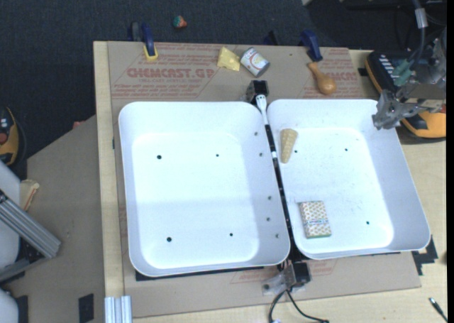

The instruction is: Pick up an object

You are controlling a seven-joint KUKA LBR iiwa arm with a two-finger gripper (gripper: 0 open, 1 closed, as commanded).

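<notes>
Item: small patterned box (314,219), lying flat in the right bin (397,194), well below-left of the gripper (385,117). Likely light, rigid; grasp across narrow sides. Gripper state: cannot tell.

Light falls evenly and fairly bright from overhead. The two white bins are the brightest areas: the left bin (191,179) shows a soft band of shade across its lower half and gentle shading along its raised rim, and the right bin (347,179) reads a faint bluish white with near-washed-out walls. The cardboard sheet (184,69) under them is matte, without glare. The dark carpet (64,9) looks dim and grainy. Detail is soft overall; the gripper (386,117) at the right bin's far right corner is slightly blurred.
</notes>
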